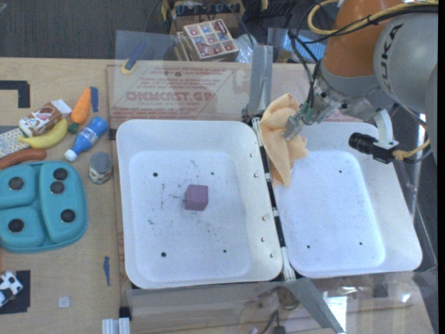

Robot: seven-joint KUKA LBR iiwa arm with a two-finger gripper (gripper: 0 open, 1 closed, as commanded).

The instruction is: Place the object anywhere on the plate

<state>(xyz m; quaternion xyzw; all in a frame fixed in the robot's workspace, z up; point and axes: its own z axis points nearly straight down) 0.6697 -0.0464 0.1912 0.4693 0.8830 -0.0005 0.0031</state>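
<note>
The near edge of the wooden bench (pixel 69 284) carries two shallow white plastic bins side by side; the left white bin (pixel 139 256) holds a small purple cube (pixel 196 197) near its middle, sitting alone on a floor speckled with dark marks; the right white bin (pixel 389 249) has a bare floor toward the near side. Left of the bins lies a teal moulded tray (pixel 38 204) with dark round spots in its hollows; just beyond it stand a small grey can (pixel 101 167), a blue and white bottle (pixel 87 138), a yellow banana (pixel 45 136) and an orange carrot (pixel 82 106). Farther back, a crumpled yellow-orange cloth (pixel 281 141) drapes over the ridge between the bins at their far corner, hanging into the right bin; the two-finger gripper (pixel 295 122) is closed on the cloth's upper fold, pinching it. Behind that rises the grey arm (pixel 410 54) with its orange band; a box of patterned tiles (pixel 208 39) sits beyond the bench.
</note>
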